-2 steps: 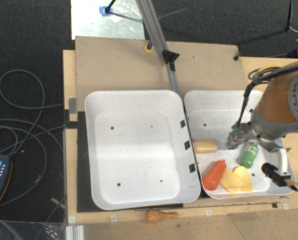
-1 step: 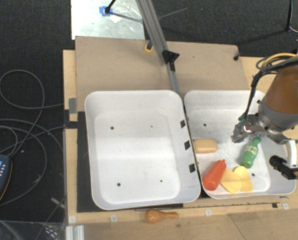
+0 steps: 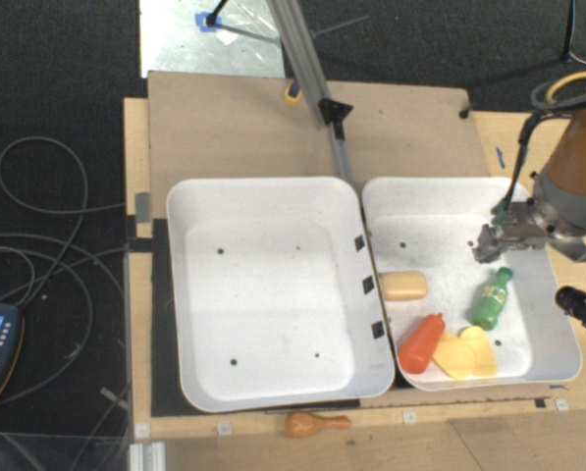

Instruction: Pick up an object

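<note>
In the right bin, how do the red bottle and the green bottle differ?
The red bottle is red-orange all over; the green bottle is green with a paler cap. The red bottle lies beside the bin's left wall, touching the yellow item; the green bottle lies further right, just below the gripper. The red bottle looks stouter, the green one slimmer. Both lie on their sides, tilted alike, in the right bin.

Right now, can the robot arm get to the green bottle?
Probably yes. The gripper hangs over the right bin, just above the green bottle, with nothing between them. The bottle lies apart from the yellow object and red bottle, so there looks to be room around it.
</note>
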Controlling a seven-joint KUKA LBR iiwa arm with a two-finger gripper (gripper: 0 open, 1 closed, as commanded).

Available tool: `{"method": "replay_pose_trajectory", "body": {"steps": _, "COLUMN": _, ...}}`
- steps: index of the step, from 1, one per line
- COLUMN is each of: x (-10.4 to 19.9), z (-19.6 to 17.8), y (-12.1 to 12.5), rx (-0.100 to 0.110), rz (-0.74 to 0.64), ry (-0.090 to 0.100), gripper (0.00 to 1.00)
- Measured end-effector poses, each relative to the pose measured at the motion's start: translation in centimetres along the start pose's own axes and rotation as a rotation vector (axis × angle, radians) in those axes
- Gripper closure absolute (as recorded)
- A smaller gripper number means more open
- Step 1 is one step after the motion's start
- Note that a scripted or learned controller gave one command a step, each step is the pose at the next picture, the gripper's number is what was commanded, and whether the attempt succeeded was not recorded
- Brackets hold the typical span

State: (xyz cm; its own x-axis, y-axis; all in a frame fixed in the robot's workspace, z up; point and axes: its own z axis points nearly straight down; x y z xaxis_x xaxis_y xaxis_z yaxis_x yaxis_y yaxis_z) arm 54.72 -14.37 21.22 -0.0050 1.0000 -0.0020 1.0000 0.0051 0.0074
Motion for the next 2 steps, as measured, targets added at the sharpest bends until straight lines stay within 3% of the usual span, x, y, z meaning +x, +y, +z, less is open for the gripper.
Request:
{"method": "replay_pose_trajectory", "body": {"steps": 1, "x": 0.0, "z": -3.5, "y": 0.2, "rx": 0.001, "rz": -0.001, "ry": 0.000, "gripper": 1.00}}
{"method": "replay_pose_trajectory", "body": {"steps": 2, "x": 4.6, "z": -3.7, "y": 0.9, "rx": 0.005, "rz": -0.005, "ry": 0.003, "gripper": 1.00}}
